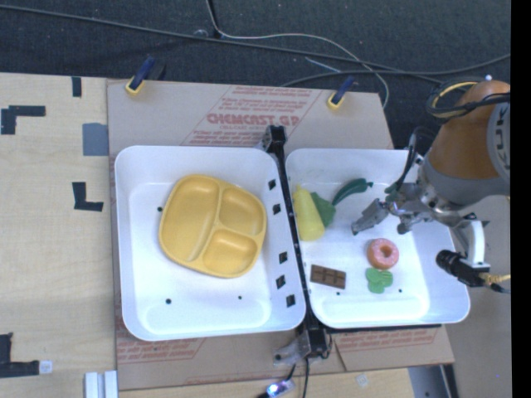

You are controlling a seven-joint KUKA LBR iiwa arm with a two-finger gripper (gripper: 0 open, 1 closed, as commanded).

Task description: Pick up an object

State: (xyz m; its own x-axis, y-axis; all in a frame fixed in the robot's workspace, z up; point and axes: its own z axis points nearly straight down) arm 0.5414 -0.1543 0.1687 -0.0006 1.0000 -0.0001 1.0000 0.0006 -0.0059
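The arm reaches in from the right over the right bin (448, 309). Its gripper (369, 220) hangs above the bin's middle, pointing left, with the fingers spread apart and nothing between them. It touches none of the objects as far as the view shows.

Just near and right of the gripper lies a pink doughnut (382, 254), and touching its near edge sits a small green piece (379, 280). To the left of these lies a brown chocolate bar (327, 277). Farther back, a yellow corn cob with green husk (309, 213) rests against the bin's left wall, and a green pepper (352, 190) lies just right of it.

The left bin (137, 288) holds a yellow sectioned plate (212, 225).
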